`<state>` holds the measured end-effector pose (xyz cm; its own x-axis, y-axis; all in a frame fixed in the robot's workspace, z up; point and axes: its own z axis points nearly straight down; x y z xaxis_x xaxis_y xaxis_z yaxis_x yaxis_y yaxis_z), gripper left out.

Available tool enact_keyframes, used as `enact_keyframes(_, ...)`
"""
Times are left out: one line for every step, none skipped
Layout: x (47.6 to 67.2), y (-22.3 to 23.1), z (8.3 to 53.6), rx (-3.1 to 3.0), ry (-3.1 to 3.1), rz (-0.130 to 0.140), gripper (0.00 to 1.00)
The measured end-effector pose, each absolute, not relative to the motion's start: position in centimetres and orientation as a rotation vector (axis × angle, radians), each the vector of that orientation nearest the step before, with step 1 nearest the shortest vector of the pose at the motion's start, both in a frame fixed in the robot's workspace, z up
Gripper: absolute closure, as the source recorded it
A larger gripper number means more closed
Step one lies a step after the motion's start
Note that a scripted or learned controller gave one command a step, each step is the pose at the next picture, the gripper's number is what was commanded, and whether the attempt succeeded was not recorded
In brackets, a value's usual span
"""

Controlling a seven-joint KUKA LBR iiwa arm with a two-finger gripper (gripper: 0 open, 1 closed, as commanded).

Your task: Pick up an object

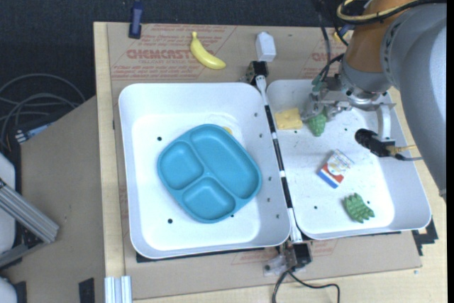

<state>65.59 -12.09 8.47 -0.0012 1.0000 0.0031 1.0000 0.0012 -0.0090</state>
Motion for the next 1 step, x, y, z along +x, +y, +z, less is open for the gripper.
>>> enact_keyframes(58.92, -5.84, 18.59, -2.219, -2.224, -0.003, 1.00)
